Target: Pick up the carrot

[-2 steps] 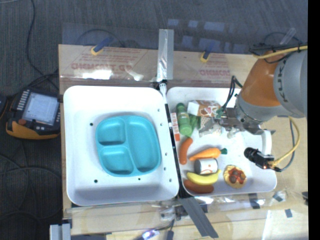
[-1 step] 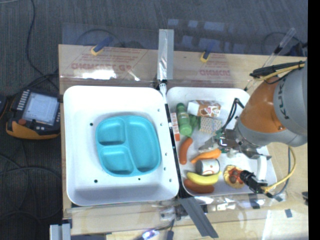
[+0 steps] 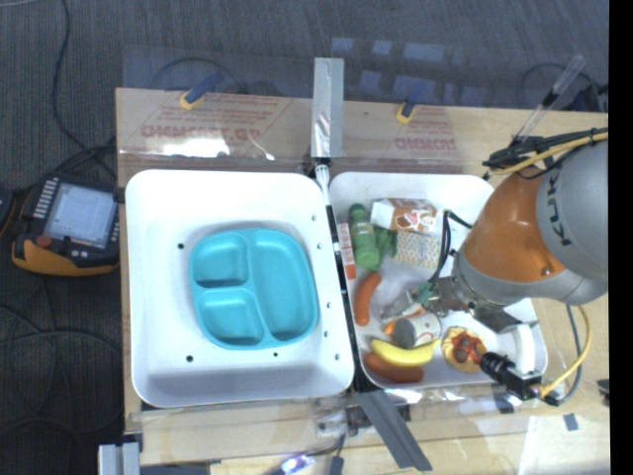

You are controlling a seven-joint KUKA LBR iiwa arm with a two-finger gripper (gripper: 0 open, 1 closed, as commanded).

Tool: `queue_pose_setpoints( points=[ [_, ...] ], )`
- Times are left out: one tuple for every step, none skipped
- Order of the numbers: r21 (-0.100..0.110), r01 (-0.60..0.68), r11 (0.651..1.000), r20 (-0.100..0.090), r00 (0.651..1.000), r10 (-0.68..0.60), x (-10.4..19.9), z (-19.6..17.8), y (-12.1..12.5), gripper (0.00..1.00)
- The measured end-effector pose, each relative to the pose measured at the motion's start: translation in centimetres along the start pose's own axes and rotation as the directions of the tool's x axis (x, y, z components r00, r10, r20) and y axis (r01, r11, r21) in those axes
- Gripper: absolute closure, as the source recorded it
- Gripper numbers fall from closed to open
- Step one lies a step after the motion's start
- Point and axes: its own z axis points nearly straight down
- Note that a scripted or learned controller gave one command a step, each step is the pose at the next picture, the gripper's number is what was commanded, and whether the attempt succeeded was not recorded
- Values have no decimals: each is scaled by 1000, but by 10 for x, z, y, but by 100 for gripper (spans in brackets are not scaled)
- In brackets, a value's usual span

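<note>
The carrot (image 3: 366, 297), a short orange stick, lies in the right bin (image 3: 407, 183) close to its left wall, just below a green bottle (image 3: 363, 241). My gripper (image 3: 423, 308) hangs low over the middle of that bin, a little to the right of the carrot and apart from it. The grey and orange arm (image 3: 514, 240) reaches in from the right and hides the bin's right part. Nothing shows in the gripper's grasp.
A banana (image 3: 404, 352) lies on a red-brown item (image 3: 388, 369) at the bin's front. A printed box (image 3: 412, 231) sits at the back, and a yellow-red toy (image 3: 463, 345) front right. The left bin (image 3: 158, 295) holds a teal divided plate (image 3: 253, 285).
</note>
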Motion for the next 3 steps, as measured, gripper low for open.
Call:
queue_pose_setpoints(
  points=[
    [8,17,1000,-4,1000,-17,15,1,40,0],
    [6,18,1000,-9,1000,-18,18,-9,42,100],
    [23,-181,983,-3,983,182,41,-94,65,100]
  ],
)
